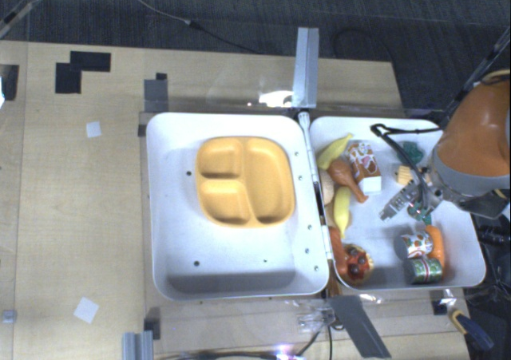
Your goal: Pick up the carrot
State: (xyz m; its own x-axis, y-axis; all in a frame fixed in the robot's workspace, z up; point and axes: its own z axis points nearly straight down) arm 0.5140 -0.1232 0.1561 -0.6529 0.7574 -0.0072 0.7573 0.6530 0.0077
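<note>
In right bin [477, 267]: carrot [436, 243] lies near the front right corner, touching two cans [419, 258].
Hand [407, 200]: hovers just above-left of the carrot, fingers apart, holding nothing.
Left bin [172, 191]: yellow tray [243, 180].
Risk: the hand likely nips a can instead, since the carrot is crowded against them; the wall hampers approach.

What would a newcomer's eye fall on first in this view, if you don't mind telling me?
Probably the yellow divided plate, alone in the middle of the left bin. Next, the clutter in the right bin: bananas along its left side, the carrot near its right edge by two cans, with the gripper hovering just above.
</note>
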